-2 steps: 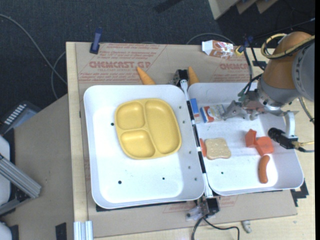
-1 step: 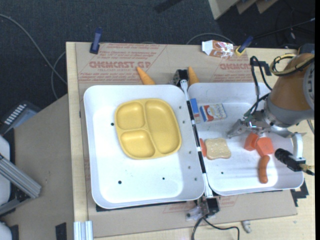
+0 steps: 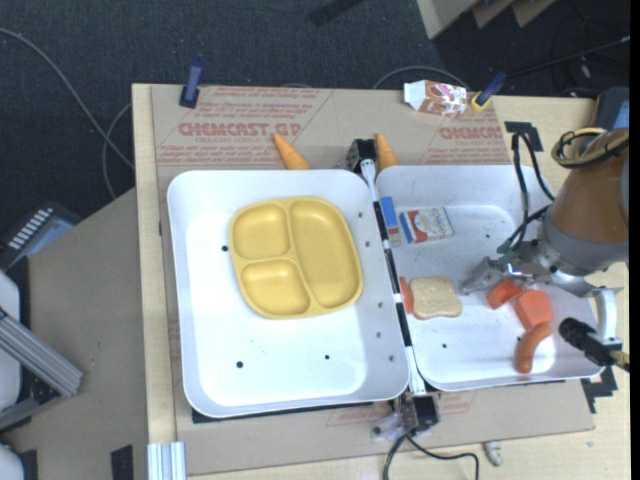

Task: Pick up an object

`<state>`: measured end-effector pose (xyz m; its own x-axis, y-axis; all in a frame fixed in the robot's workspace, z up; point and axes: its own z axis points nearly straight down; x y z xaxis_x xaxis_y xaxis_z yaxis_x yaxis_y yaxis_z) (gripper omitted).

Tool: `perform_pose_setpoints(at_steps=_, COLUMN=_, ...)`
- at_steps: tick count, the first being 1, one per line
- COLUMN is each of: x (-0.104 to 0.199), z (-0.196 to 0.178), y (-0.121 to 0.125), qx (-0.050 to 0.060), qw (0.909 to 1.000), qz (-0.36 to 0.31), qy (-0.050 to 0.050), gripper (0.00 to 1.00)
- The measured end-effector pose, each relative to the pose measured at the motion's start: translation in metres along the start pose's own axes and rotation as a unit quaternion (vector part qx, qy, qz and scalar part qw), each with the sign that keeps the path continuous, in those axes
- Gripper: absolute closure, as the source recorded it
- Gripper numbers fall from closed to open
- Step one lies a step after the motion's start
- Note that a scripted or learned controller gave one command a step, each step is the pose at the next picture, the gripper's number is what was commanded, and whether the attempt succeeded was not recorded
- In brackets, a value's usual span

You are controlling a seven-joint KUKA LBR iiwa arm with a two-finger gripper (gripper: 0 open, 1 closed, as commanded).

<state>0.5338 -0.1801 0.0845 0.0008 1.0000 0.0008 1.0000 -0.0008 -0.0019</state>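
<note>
In the right bin [image 3: 470, 190] lie a small white carton with red and blue print [image 3: 424, 225], a tan slice of toast [image 3: 436, 298], a red-orange chunk [image 3: 506, 294], an orange block [image 3: 535, 308] and a brown-orange sausage [image 3: 529, 349]. My gripper [image 3: 484, 276] is low over the middle of this bin, just right of the toast and directly above-left of the red-orange chunk. Whether it touches the chunk cannot be made out. The grey arm with its orange band [image 3: 592, 200] comes in from the right and hides the bin's right wall.
The left bin [image 3: 200, 348] holds a yellow three-part plate [image 3: 296, 256]. Orange clamps [image 3: 290, 152] sit behind the bins on the cardboard bench top. A small wrapper [image 3: 436, 95] lies at the back. Cables [image 3: 524, 158] hang near the arm.
</note>
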Motion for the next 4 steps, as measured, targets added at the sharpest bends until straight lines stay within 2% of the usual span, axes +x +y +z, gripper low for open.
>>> perform_pose_setpoints(at_steps=1, x=0.000, z=-0.010, y=0.001, qx=-0.002, qw=1.0000, qz=0.000, qy=0.000, gripper=1.00)
perform_pose_setpoints(at_steps=2, x=0.000, z=-0.010, y=0.001, qx=-0.001, qw=1.0000, qz=0.000, qy=0.000, gripper=0.00)
perform_pose_setpoints(at_steps=3, x=-0.005, z=0.000, y=-0.055, qx=-0.001, qw=1.0000, qz=0.000, qy=0.000, gripper=0.00)
perform_pose_setpoints(at_steps=4, x=-0.004, z=-0.010, y=-0.055, qx=-0.002, qw=1.0000, qz=0.000, qy=-0.001, gripper=1.00)
